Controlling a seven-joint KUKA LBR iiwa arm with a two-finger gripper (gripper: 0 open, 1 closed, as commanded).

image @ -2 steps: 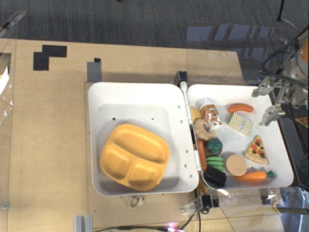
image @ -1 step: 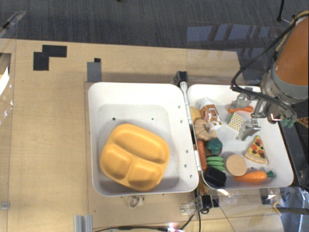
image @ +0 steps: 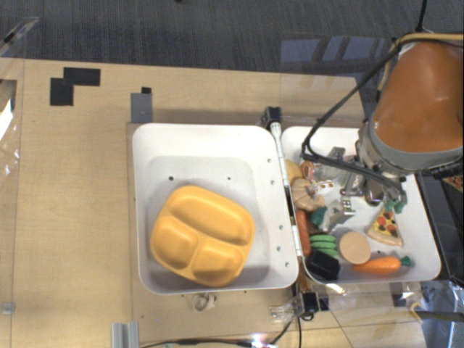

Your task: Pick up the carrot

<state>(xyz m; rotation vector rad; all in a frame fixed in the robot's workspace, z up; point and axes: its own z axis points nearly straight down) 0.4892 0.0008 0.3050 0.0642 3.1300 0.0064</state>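
Carrot (image: 378,265) not picked yet: lies in right bin (image: 428,249) at the near edge, just right of the tan disc (image: 355,248). Gripper (image: 346,203) hangs above the clutter w/ nothing between its fingers; open or closed, can't tell. Reach, grip & lift all left.

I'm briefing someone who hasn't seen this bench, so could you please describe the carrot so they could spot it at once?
Look in the right bin, the one crowded with toy food. Along its near edge lies the carrot, on its side, just right of a tan disc and below the pizza slice. It alone is a plain orange taper with a green tip.
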